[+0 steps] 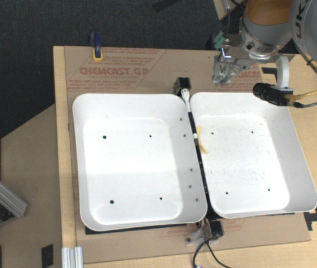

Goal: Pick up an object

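Metal two-finger hand (226,71) hangs beyond the right shallow white plastic bin's (292,149) far rim; finger spacing indiscernible, nothing visibly held.

Both bins white: left bin (127,161) with four black dots, right bin (253,155) black dots plus fine dark speckle, small yellow strip (201,140). Bench board (119,68) tan cardboard, red lettering. Clamp (96,44) blue/yellow.

1. You look down from one fixed camera above the bench (147,66), tilted at a slant
2. It sits far enough back that you see both white bins, the left bin (85,116) and the right bin (298,149)
3. The arm (270,10) enters from your right
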